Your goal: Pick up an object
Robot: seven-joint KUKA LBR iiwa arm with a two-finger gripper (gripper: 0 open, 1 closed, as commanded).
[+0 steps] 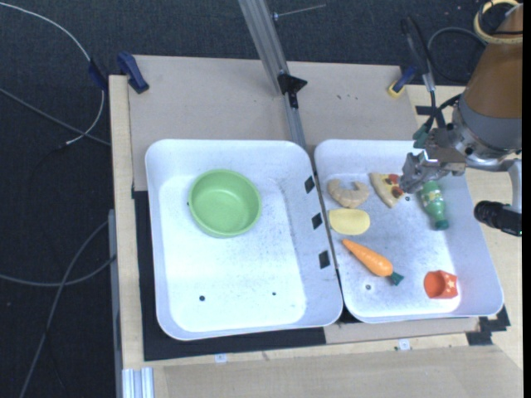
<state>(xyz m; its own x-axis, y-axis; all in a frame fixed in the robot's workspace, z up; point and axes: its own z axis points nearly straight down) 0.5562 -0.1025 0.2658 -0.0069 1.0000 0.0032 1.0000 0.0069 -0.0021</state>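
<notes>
1. We take the carrot (367, 258) as our landmark; it lies slantwise in the right bin (473, 301), its green stub pointing toward the bin's near edge
2. Just beyond the carrot on its far side we see a yellow potato-shaped piece (348, 220), and past that a tan bread-like piece (349, 192)
3. Farther from the carrot toward the bin's far right sits a pizza slice (385, 188), and beside it a green bottle (432, 205) lying on its side
4. To the carrot's right, near the bin's front corner, we see a small red-orange pepper-like thing (440, 284)
5. The gripper (420, 171) hangs over the far right of the carrot's bin, right above the spot where the pizza slice and the bottle's top meet; we cannot tell whether it grips anything there
6. Well to the carrot's left, across the divide, a green bowl (224, 203) stands upright in the left bin (241, 305)
</notes>
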